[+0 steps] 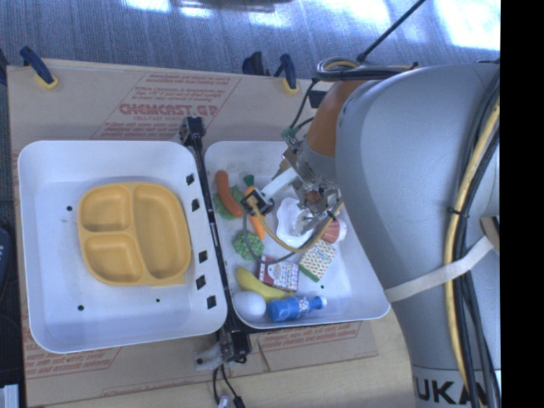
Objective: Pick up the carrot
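The carrot [257, 225], a short orange stick, lies in the right bin [364, 289] near its left-middle, among other play foods. My gripper [315, 214] hangs over the middle of that bin, a little to the right of the carrot and above a white item [291, 220]. The arm's grey body covers the bin's right side. Nothing shows between the fingers, and the wrist hides most of them.
Around the carrot lie a red sausage [223, 186], a green piece [246, 246], a banana [259, 286], a white egg [249, 305], a blue bottle [297, 308], two small boxes [280, 274] and a red can [332, 231]. The left bin [42, 313] holds a yellow divided plate [134, 232].
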